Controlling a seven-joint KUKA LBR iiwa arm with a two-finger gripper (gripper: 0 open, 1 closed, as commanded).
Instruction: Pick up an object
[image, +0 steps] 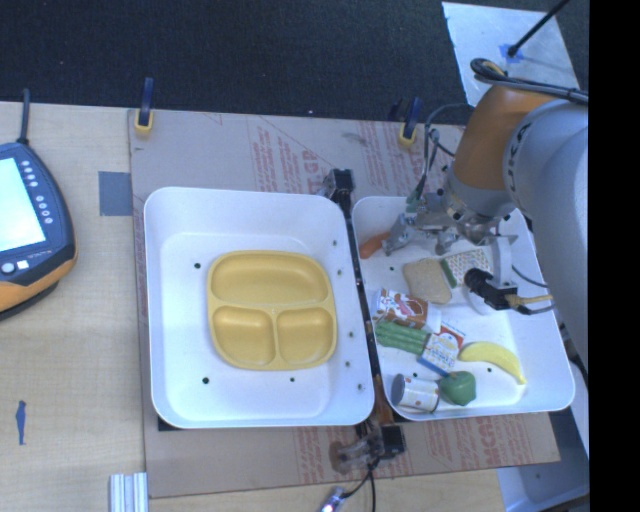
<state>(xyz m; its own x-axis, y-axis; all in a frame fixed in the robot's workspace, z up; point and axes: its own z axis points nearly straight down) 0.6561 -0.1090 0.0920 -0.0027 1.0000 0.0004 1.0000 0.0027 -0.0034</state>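
Hovering my gripper (432, 222) at 12 o'clock of the right bin (545, 398), approach step; can't tell jaw state. Next: drop onto bread slice (429, 280).

One fixed camera looks down at a slant on the desk (90, 400), far enough back to take in both bins (170, 330). The arm (530, 150) enters from the view's right.

Just below my claw (432, 232) a tan slice of toast (430, 280) lies flat. Further below it sit a green cucumber (400, 338), a yellow banana (493, 358) (curved, lying on its side), and a green pepper (459, 387).
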